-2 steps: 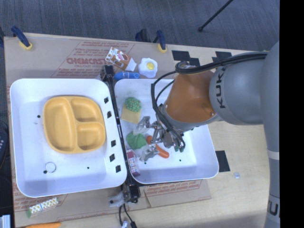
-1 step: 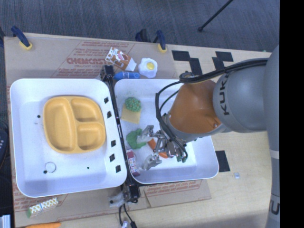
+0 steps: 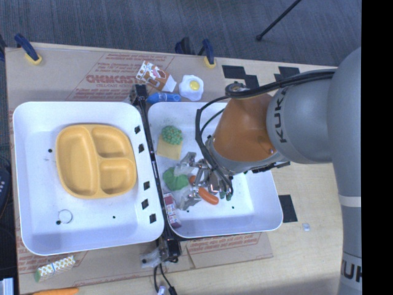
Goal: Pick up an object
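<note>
Two bins (image 3: 24, 165) sit side by side; your arm (image 3: 307, 121) is down in the right one, gripper (image 3: 206, 186) low among the clutter near that bin's left half.

Progress: nothing lifted yet, as far as you can see. An orange piece (image 3: 209, 196) lies right at the metal fingertips, touching or just under them, but you cannot tell whether it sits between the fingers or merely beside them. Finger spread is also unreadable at this angle. Treat the grasp as unconfirmed; the close and the lift look to be what is left.

Candidates close by: green lump (image 3: 176, 179) just left of the gripper, corn cob (image 3: 171, 135) on a yellow block (image 3: 168, 149) further up the bin, a small packet (image 3: 171, 214) against the divider.

Room: tight on the left, where the green lump and the divider wall crowd the fingers. Open white floor lies to the right and toward the near rim. Straight up is free. The left bin holds a yellow tray (image 3: 95, 160), well apart from the work.
</note>
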